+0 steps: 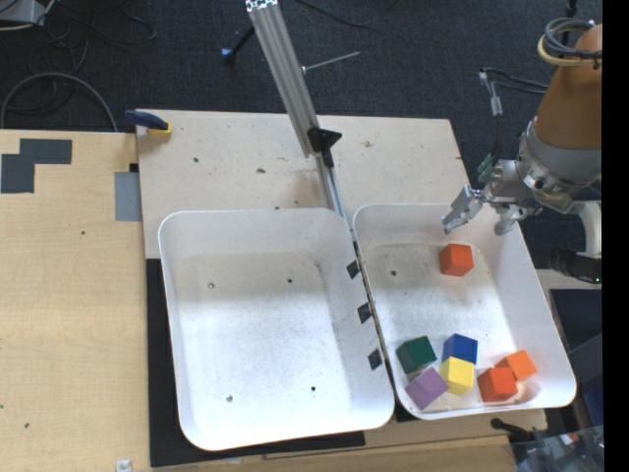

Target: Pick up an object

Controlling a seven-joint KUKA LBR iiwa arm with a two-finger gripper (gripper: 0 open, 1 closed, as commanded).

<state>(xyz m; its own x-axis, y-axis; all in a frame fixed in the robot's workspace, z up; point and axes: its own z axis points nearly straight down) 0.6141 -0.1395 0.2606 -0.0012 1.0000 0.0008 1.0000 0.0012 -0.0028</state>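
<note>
Open-fingered and holding nothing, the hand [482, 213] hovers over the far end of the right shallow white bin [550, 342], its two grey fingers spread apart. Just below it, a small orange-red cube [456, 260] sits alone on the bin floor. Green [417, 353], blue [460, 348], yellow [457, 374], purple [427, 387] and two orange blocks [507, 374] cluster at the near end.
</note>
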